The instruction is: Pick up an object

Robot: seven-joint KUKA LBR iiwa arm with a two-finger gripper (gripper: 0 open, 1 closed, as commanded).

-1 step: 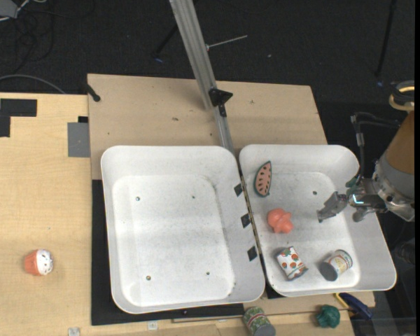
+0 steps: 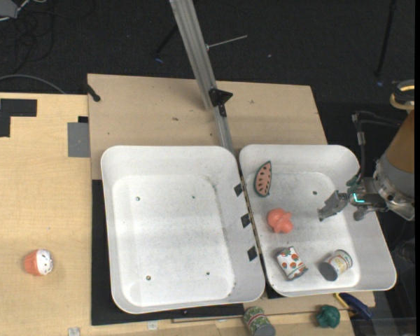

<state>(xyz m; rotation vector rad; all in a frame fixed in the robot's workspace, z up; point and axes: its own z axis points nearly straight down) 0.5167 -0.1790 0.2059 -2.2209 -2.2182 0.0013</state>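
1. Presently we hover our gripper [image 2: 344, 206] near the right bin's [image 2: 367, 275] right edge, fingers spread and holding nothing.
2. Candidates lie apart for access: the red toy [image 2: 281, 220] mid-bin, the can [image 2: 336, 264] toward the front-right corner.

Grey arm [image 2: 395, 180], orange band, dark two-finger hand [image 2: 344, 210].

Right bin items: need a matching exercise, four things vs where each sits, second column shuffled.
Things:
1. watermelon slice
2. red-orange lump
3. spotted white box
4. can

Places in the right bin:
A. near right corner, lying on its side
B. far left, beside the divider
C. near edge, left of the can
D. middle, below the slice

Pairs: 1-B, 2-D, 3-C, 4-A
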